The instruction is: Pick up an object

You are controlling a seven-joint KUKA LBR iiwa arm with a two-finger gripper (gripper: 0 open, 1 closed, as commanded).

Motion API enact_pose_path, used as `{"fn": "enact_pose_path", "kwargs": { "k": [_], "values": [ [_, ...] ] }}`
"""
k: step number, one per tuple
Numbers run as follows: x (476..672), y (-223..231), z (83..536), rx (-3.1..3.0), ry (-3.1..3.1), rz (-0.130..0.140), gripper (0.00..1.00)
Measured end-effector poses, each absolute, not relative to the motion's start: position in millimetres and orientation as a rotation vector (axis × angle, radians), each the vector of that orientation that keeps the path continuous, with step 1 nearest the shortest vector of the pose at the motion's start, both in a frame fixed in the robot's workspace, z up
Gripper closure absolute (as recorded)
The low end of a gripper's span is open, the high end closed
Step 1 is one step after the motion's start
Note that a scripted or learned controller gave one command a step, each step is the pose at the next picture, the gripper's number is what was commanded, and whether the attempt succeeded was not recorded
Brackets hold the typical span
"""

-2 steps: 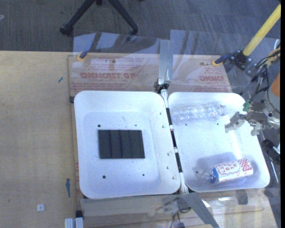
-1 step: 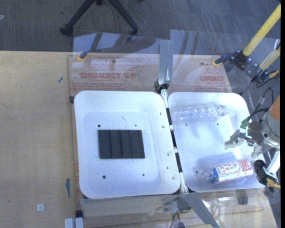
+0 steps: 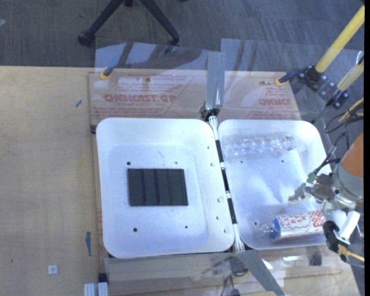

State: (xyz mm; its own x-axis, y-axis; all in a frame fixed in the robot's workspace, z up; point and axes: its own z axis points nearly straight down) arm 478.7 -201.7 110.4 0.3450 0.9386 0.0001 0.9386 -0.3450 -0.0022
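A pale wooden bench (image 3: 40,173) fills the frame, dark carpet beyond it along the top with the black legs of a stand (image 3: 130,17) in the upper left. On the far left of the bench, just a few small blue marks.

Moving right, the left shallow white plastic bin (image 3: 115,139) holds one thing: a flat dark grey ribbed rectangular block (image 3: 157,187), lying square in the middle, untouched. Behind both bins a clear panel over brown board carries red print; it reads something like "CHEMCAST GP", and the repeat on the right is cut off.

Across the divider, the right shallow white bin (image 3: 254,191) has a clear ribbed plastic bottle (image 3: 257,145) lying along its upper side, and near the lower edge a small clear bottle with a red-and-white label (image 3: 295,224), on its side. The label's writing is too small to read.

At the far right edge, the grey two-finger gripper (image 3: 303,193) sits at the bin's right rim, just above the labelled bottle. Whether the claw is wide or narrow I cannot tell, and nothing shows in it. My read: nothing lifted yet, the whole pick remains, the labelled bottle being nearest.
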Motion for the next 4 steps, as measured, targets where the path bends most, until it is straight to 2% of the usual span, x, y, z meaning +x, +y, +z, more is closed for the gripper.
{"fn": "enact_pose_path", "kwargs": {
  "k": [1, 2, 3, 4],
  "values": [
    [479.9, -211, 124, -2.687, -1.614, -0.003, 0.0],
    [483.9, -199, 89, -2.651, -1.672, -0.016, 0.0],
    [507.3, -164, 97, -2.65, -1.687, 0.001, 0.0],
    [482.2, -109, 89, -2.42, -2.018, -0.01, 0.0]
  ]
}}
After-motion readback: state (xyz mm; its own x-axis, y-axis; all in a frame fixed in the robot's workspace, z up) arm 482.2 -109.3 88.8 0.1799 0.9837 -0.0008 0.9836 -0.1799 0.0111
